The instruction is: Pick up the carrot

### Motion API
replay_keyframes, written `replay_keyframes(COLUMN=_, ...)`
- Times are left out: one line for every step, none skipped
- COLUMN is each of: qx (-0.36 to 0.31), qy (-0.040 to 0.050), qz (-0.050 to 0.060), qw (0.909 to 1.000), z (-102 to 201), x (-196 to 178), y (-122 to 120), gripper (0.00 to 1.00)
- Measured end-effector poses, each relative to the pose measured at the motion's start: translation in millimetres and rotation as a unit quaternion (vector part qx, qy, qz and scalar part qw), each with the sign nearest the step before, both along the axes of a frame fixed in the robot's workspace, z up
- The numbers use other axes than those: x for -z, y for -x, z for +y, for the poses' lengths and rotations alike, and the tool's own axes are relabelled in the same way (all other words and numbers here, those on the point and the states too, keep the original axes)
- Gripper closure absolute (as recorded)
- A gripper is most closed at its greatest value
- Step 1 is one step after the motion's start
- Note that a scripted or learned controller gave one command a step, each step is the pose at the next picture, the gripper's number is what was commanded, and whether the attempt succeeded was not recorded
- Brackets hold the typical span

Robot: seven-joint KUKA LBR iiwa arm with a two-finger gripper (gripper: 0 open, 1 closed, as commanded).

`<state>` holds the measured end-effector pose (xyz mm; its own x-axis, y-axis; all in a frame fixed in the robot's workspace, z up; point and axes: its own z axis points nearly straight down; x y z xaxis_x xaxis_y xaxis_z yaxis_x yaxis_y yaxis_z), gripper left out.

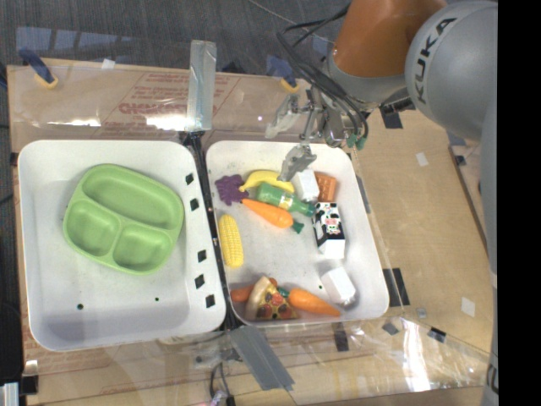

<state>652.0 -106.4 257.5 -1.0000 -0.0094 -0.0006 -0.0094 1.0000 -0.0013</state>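
We see the arm (439, 49) reaching in from the right over the right bin (372, 265), while the left bin (34, 227) holds a green plate (124, 218). The gripper (297, 161) hangs at the right bin's far edge; whether its jaws stand apart or together, we cannot tell. The carrot (269, 213) lies mid-bin, just toward us and slightly left of the gripper, its long axis slanting from upper left to lower right. A second carrot (314, 303) rests near the bin's front wall, farther off.
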Motion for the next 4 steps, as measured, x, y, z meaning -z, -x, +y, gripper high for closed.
replay_keyframes(qx=-0.108, qy=-0.002, qz=0.004, qw=0.9941, z=10, x=157, y=20, gripper=0.0)
replay_keyframes(qx=-0.111, qy=-0.0008, qz=-0.001, qw=0.9938, z=11, x=142, y=16, gripper=1.0)
replay_keyframes(qx=-0.256, qy=-0.0011, qz=0.002, qw=0.9666, z=-13, x=142, y=108, gripper=1.0)
replay_keyframes(qx=-0.242, qy=-0.0014, qz=0.001, qw=0.9704, z=-5, x=156, y=126, gripper=1.0)
